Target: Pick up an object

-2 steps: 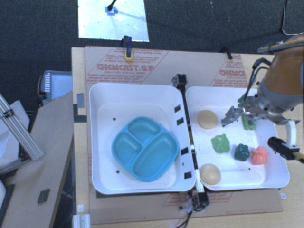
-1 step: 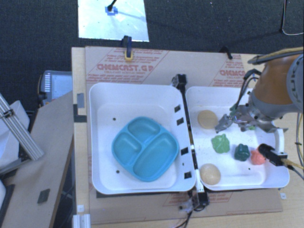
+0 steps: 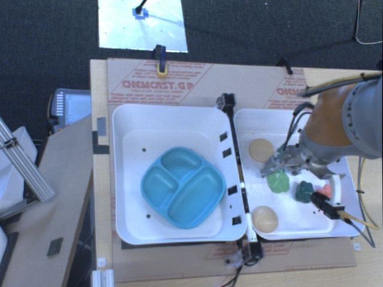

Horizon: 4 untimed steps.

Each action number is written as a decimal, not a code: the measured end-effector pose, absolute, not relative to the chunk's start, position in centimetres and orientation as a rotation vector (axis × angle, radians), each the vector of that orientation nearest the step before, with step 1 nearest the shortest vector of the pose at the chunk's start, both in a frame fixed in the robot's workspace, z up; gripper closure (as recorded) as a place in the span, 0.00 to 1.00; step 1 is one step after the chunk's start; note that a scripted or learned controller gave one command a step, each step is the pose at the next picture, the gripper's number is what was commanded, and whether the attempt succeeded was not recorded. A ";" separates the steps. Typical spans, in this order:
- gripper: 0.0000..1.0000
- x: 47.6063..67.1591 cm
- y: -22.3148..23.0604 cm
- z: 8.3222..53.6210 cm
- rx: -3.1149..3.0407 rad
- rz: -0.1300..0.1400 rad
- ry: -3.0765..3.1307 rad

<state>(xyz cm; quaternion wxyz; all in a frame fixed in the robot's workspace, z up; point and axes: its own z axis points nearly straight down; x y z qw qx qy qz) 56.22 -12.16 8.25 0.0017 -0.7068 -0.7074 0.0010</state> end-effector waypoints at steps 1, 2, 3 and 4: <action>1.00 56.4 -12.2 9.7 -2.221 -0.001 -2.224; 1.00 56.5 -11.6 14.2 -2.220 -0.005 -2.229; 1.00 56.8 -11.7 20.7 -2.222 -0.008 -2.231; 1.00 57.0 -11.7 26.1 -2.221 -0.007 -2.231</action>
